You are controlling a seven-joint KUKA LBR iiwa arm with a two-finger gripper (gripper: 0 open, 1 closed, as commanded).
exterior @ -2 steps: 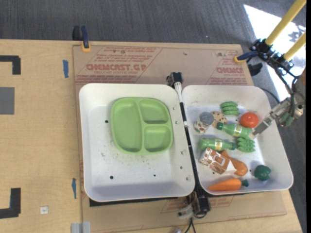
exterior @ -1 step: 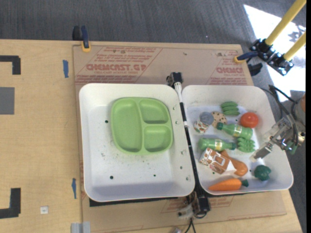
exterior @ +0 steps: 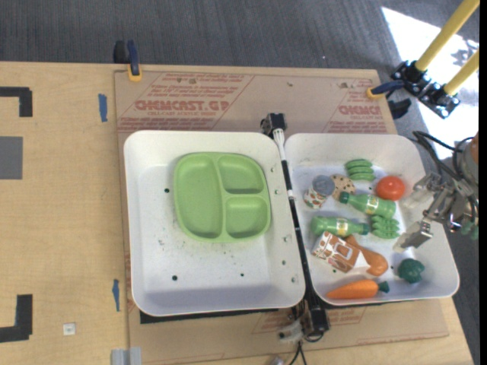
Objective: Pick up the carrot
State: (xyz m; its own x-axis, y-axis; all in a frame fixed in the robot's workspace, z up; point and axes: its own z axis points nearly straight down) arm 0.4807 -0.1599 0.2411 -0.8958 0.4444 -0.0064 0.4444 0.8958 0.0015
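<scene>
Carrot [exterior: 354,289] is seen in the camera view lying on its side at the near edge of the right bin [exterior: 440,278], orange with a green stub at its right end, close against the bin's front wall. Just behind it lie a patterned box [exterior: 335,251] and an orange lump [exterior: 376,263]; a dark green piece [exterior: 410,270] sits just to its right. The claw [exterior: 421,236] hangs at the bin's right side, apart from the carrot, and whether its fingers are spread or closed cannot be told. A miss is judged likely if the descent is made too near the wall, where one finger could be blocked by the rim. The neighbouring box could be caught instead, or the rounded carrot could be rolled aside and squeezed out.
</scene>
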